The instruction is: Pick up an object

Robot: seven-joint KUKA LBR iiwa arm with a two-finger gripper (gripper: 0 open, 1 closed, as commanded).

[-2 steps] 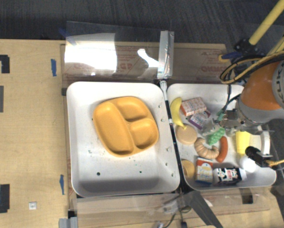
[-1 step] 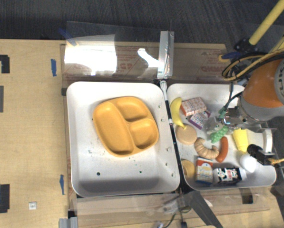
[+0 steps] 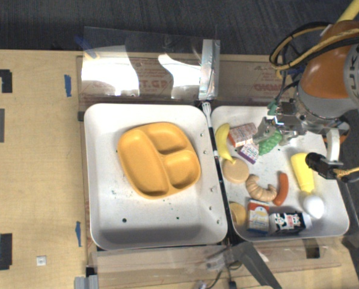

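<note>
At two o'clock in the right bin (image 3: 338, 218), the gripper (image 3: 274, 127) (grip too blurry to tell) could bump the crowded green toy (image 3: 268, 143).

My pincer (image 3: 274, 127) is bare grey metal, dull. Below it the white bin (image 3: 334, 221) looks like smooth plastic with a soft sheen, as does the other bin (image 3: 101, 179) far to its left. The yellow tray (image 3: 159, 158) there is matt plastic. The sausage (image 3: 282, 187) below my pincer shines glossy. The desk (image 3: 35, 161) is brown, matt, like cardboard.
</note>
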